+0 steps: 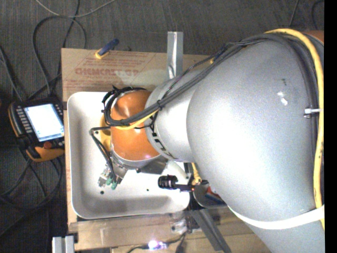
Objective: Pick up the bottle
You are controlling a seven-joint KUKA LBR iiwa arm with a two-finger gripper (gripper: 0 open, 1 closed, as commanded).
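Grey carpet floor [131, 15] fills the background, and several dark cables [73, 16] are seen trailing across it from 9 to 12 o'clock. One brown surface [142, 70] with red lettering is laid over it.

One white bin [84, 157] is counted, at 8 o'clock in the view; its right side is covered by the arm [253, 130]. One handheld pendant [42, 123] with a lit screen is placed on the floor at 9 o'clock, just beside the bin. One small blue-and-yellow thing [107, 47] lies at 11 o'clock, at the far edge of the surface. One upright metal post [175, 51] is seen at 12 o'clock.

One orange band [131, 130] is seen over the bin. The end effector [108, 181] is seen at 7 o'clock from that band, low over the bin floor. It is small and partly hidden, so whether it is open or closed, or has hold of anything, cannot be told.

Where the bottle lies cannot be told, since much of the scene is covered by the arm.
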